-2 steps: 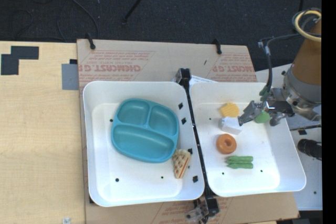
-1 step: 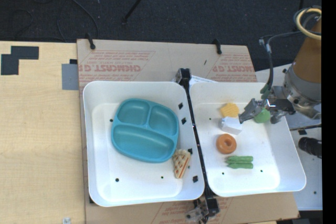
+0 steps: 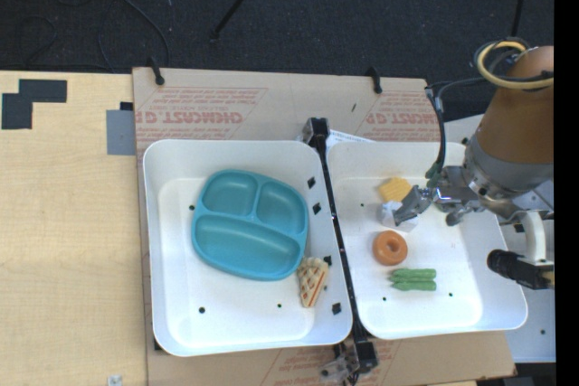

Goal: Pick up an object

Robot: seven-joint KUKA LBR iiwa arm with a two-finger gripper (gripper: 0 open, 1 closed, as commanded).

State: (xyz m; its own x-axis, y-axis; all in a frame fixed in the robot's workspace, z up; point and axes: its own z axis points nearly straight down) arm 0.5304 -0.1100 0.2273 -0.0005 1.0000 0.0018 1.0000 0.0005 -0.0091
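Right bin (image 3: 507,312) holds three candidate pick objects, all toy food. Yellow piece (image 3: 395,189) sits in the upper-middle of that bin. Orange donut (image 3: 391,248) lies flat at about 6 o'clock from the yellow piece, near it but apart. Green bean pods (image 3: 414,279) lie flat at roughly 5 o'clock from the donut, just beside it, long axis running 9-to-3.

Gripper (image 3: 404,209) is down in the right bin between the yellow piece and the donut: yellow piece at its 11 o'clock, just beside the fingertips, donut at its 7 o'clock, close. Contact with the yellow piece can't be confirmed. Nothing is visibly between the fingers, so no grasp is showing. Whether the fingers are spread or closed can't be told at this resolution; the metal parts blur into one grey cluster.

Arm (image 3: 516,127) comes in from 3 o'clock, with the orange section above the grey wrist and a yellow cable loop on top.

Left bin (image 3: 172,321) holds a teal divided plate (image 3: 251,223), three compartments, lying flat near its centre. A waffle-like wedge (image 3: 311,281) sits at the plate's 5 o'clock, touching or just off its rim, near the divider (image 3: 331,221) between the bins.

Both bins rest on a cardboard sheet (image 3: 271,104) atop a light wooden bench (image 3: 63,230).
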